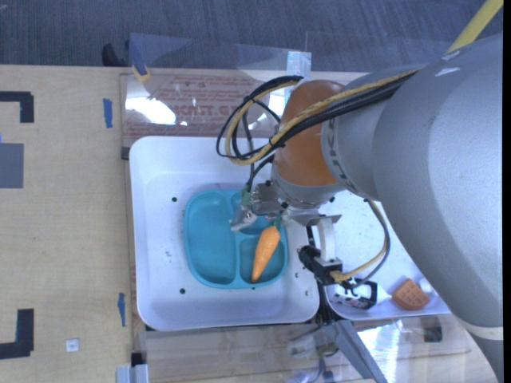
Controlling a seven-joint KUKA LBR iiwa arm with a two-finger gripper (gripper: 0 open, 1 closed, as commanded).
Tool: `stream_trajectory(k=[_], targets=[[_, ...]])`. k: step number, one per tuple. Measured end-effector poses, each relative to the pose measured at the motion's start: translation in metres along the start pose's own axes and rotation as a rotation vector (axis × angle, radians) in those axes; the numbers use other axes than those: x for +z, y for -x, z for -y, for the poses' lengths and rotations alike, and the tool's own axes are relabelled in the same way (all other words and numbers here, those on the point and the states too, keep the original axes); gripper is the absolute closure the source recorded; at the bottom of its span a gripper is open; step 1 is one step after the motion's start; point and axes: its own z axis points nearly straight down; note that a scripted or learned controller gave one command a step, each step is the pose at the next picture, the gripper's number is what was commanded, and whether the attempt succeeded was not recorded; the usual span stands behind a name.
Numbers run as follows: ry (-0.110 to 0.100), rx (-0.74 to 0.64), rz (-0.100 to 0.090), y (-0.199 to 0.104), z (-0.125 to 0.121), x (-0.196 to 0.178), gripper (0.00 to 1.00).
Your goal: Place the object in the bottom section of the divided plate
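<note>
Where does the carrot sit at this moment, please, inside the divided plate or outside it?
Inside: the carrot lies within the blue divided plate, in its lower right compartment, just below the pincer.

two shallow white bins sit side by side on a pale wood table (pixel 64 214). the left bin (pixel 160 174) has a few dark specks on its floor. in the right bin (pixel 375 309) an orange-brown waffle-textured piece (pixel 411 294) lies near the front edge. bits of blue tape (pixel 107 112) and black corner marks (pixel 22 106) are stuck on the table, and a clear sheet (pixel 207 94) lies behind the bins.
</note>
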Motion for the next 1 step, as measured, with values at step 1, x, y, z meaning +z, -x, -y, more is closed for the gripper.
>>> stream_trajectory(k=[1], targets=[[0.021, 0.128, 0.001, -0.0148, -0.0017, 0.0129, 0.0]])
